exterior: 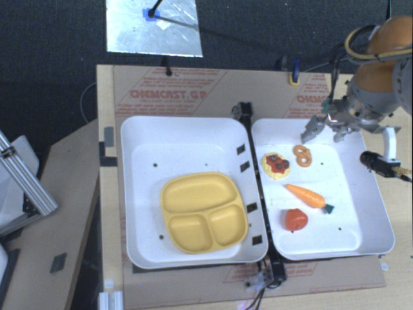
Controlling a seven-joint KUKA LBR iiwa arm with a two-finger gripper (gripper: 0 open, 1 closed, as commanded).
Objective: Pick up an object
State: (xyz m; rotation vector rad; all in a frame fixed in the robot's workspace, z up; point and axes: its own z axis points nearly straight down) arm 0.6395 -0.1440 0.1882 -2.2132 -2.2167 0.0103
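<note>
Two-finger gripper (326,129), fingers spread w/ nothing between, hovers at 1 o'clock of small brown pretzel (301,155); flat pretzel could slip the pinch.

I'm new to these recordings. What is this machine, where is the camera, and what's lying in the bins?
The camera is fixed above a bench, looking down at a slant. A grey and orange robot arm reaches in from the right; its end effector, open and holding nothing, hangs over the right bin's far edge. That bin holds toy food: a pretzel, a small pizza, a carrot and a tomato. The left bin holds a yellow divided tray.
</note>
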